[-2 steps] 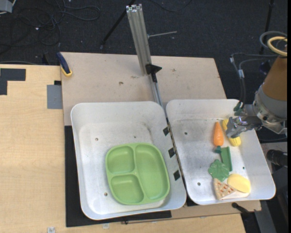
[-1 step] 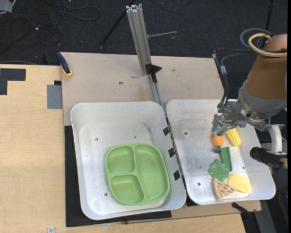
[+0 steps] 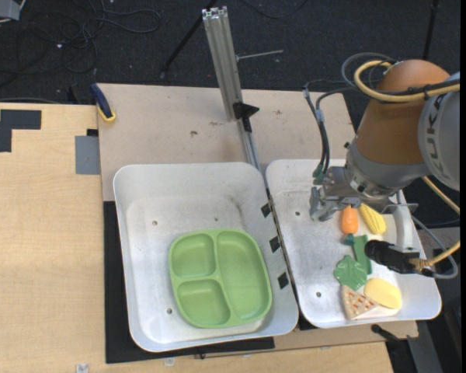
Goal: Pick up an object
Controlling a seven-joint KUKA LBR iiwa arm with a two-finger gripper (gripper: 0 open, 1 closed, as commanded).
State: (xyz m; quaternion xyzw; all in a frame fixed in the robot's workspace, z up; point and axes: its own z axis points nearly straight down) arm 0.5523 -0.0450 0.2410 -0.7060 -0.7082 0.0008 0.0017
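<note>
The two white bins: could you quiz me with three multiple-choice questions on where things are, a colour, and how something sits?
1. Where does the divided plate lie?
A. left bin
B. right bin
C. bare bench

2. What colour is that plate?
A. red
B. green
C. blue

3. How does the plate sit?
A. flat, hollows up
B. upside down
C. on its edge

Answers: 1 A, it rests in the left bin, while the toy foods lie in the right bin under the gripper. 2 B, it is light green. 3 A, its three hollows face up.
</note>
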